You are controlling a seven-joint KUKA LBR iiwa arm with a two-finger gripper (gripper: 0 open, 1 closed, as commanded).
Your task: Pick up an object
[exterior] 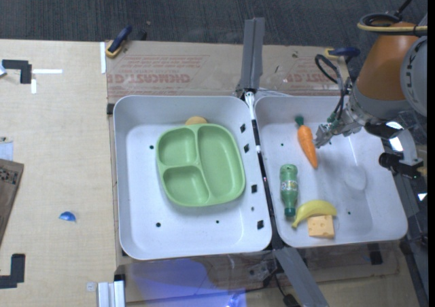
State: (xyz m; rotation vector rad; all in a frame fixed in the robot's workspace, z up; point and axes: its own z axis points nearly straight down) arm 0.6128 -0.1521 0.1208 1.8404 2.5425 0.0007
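Hovering in the right bin (380,227): claw (325,134), grip state indiscernible, just right of carrot (307,145). Nearer: green bottle (289,189), banana (314,210), cheese wedge (321,226). Left bin (136,231): green divided plate (201,164).

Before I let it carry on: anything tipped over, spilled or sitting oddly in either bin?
Nothing spilled or broken. The green bottle lies on its side in the right bin, near the banana. In the left bin, a yellowish object pokes out from behind the green divided plate, mostly hidden. The gripper is beside the carrot.
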